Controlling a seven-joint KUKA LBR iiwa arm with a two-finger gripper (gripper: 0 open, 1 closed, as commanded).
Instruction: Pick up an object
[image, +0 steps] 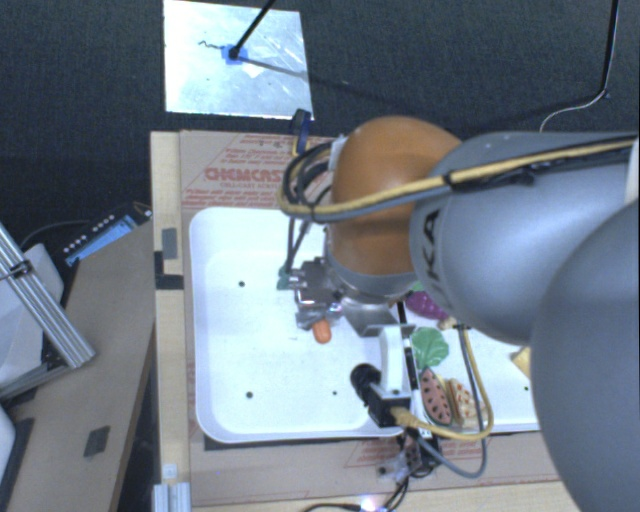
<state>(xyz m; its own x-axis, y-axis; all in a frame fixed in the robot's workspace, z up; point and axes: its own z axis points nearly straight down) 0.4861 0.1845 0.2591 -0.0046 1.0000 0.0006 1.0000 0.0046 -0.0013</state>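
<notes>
While the grey arm (520, 250) reaches over from the right, its orange band (385, 190) hangs above the far right part of the left bin (240, 350), and the gripper (312, 305) sits low over that bin's floor, right of its middle. Whether the gripper is open or closed cannot be told, since the wrist hides its tip. A small orange object (322, 333), rounded and about carrot-coloured, lies on the left bin's floor just at the near side of the gripper, close enough that contact cannot be judged; it is not seen to be gripped. Past the left bin's right wall, the right bin (500, 405) holds several toy foods: a purple piece (428, 304) farthest back, a green leaf-shaped piece (430, 347) nearer, then a red seeded slice like watermelon (435, 398) with a tan piece (462, 402) just beside it. Under the left bin, a brown printed cardboard sheet (230, 170) shows beyond its far and left edges.
</notes>
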